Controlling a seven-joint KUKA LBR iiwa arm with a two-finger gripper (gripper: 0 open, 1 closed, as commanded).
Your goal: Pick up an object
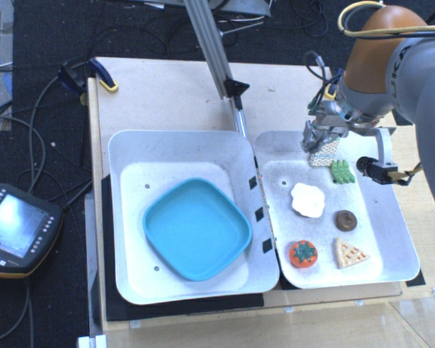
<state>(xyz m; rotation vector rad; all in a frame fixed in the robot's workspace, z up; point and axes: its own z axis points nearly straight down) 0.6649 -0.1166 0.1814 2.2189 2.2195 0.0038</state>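
Speckled block [325, 153], upper right bin: gripper [317, 141] directly over it, finger state unclear. Descend straight, avoid green piece [341, 171].

A pale worktop [167, 85] carries two white bins. The left bin [130, 151] holds a blue square plate [196, 227]. At nine o'clock, off the worktop on the dark floor, lies a handheld pendant [14, 227] with a lit screen. From twelve o'clock a metal pole [210, 38] slants down toward the bins' shared edge. A blue-and-yellow clamp [101, 75] sits at the worktop's ten o'clock corner.
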